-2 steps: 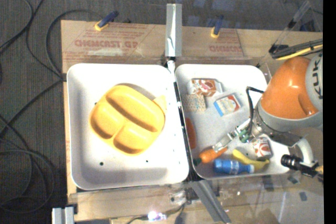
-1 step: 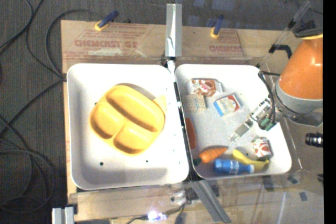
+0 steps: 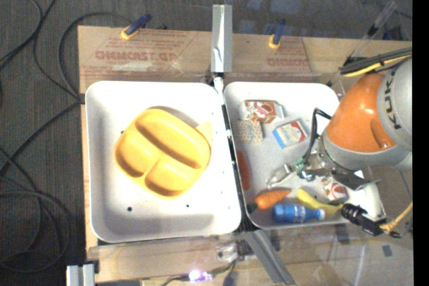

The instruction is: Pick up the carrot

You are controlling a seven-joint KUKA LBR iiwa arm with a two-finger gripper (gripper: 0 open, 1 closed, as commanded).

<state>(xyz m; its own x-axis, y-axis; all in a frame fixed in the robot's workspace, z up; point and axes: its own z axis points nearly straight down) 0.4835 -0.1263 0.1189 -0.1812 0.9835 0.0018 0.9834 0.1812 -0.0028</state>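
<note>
The carrot is orange and lies on its side near the front edge of the right bin, pointing right. My gripper hangs low over the bin floor just above and to the right of the carrot, a short gap away. Nothing shows in its grasp. The arm's orange band and grey wrist cover the bin's right side.
A blue bottle and a yellow banana lie right beside the carrot. A red strip lies by the left wall. Small packets and a carton sit further back. The left bin holds a yellow moulded tray.
</note>
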